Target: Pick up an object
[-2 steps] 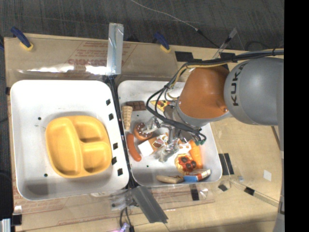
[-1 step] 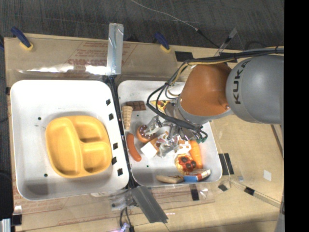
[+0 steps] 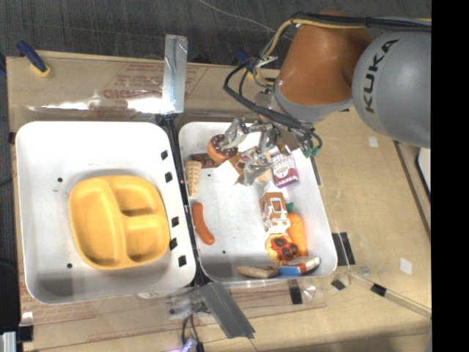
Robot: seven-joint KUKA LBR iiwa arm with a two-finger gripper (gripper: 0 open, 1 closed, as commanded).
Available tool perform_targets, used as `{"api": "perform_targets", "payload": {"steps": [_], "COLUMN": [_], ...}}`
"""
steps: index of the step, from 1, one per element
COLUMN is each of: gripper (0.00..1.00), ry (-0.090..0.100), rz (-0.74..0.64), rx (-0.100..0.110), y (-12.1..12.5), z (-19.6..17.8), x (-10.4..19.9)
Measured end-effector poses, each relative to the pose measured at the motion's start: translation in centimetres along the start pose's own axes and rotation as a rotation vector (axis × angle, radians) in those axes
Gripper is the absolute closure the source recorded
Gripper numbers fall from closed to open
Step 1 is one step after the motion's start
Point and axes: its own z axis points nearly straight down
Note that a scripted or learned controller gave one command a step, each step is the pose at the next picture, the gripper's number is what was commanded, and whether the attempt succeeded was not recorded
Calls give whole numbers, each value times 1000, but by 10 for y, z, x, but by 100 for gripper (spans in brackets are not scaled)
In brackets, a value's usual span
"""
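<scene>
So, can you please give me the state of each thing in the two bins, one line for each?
Yellow divided tray: flat in the left bin.
Sausage: lying in the right bin.
Ice cream cone: lying by the left wall.
Carrot: lying by the right wall.
Purple carton: beside the gripper.

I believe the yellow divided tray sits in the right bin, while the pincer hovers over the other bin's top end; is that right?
Not quite: the camera view shows the yellow divided tray in the left bin. The pincer is over the top end of the right bin, among the toy foods.
</scene>
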Motion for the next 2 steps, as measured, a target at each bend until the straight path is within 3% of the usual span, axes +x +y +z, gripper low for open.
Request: {"api": "perform_targets", "payload": {"steps": [1, 2], "gripper": [100, 100], "ry": [8, 12], "rz": [148, -312], "rx": [-2, -11], "y": [-52, -84], "z": [-57, 16], "x": [-27, -12]}}
